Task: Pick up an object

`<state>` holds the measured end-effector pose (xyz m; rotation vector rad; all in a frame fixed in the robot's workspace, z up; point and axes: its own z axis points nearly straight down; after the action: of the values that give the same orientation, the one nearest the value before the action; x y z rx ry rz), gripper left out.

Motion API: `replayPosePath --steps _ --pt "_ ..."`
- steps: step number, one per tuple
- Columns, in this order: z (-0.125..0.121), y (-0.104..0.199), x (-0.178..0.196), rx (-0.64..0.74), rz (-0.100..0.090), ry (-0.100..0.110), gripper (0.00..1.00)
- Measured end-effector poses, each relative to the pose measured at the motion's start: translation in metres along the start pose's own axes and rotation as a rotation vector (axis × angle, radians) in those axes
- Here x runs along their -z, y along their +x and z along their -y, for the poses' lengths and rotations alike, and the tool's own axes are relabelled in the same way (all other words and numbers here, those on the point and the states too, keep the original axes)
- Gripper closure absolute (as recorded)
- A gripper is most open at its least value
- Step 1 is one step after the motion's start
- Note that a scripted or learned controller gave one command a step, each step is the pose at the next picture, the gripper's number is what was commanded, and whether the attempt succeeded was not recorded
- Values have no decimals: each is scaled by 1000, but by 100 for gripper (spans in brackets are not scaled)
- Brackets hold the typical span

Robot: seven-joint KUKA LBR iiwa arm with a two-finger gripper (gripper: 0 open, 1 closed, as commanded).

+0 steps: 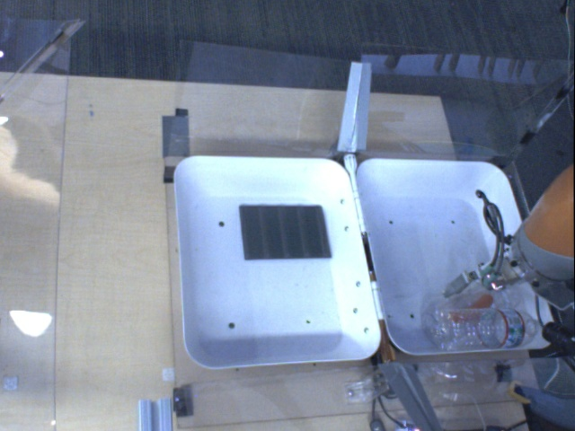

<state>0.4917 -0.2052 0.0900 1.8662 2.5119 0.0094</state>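
A clear plastic bottle [472, 327] lies on its side at the front of the right bin [404, 241], with a reddish patch near its middle and a coloured band towards its right end. My gripper [474, 282] hangs just behind and above the bottle, low over the bin floor. The grey arm with its orange band [550, 227] comes in over the bin's right rim, with a dark cable looping along it. Whether the gripper touches the bottle cannot be made out.
The left bin [207, 312] holds a flat dark grey ribbed rectangle [285, 232] near its middle. A metal post [354, 115] stands behind the seam between the bins. Clear panels surround the wooden bench [90, 241].
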Motion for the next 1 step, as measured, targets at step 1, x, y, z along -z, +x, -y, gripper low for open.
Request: replayPosePath --steps 1 --pt "-4 -1 13 1 6 -9 100"
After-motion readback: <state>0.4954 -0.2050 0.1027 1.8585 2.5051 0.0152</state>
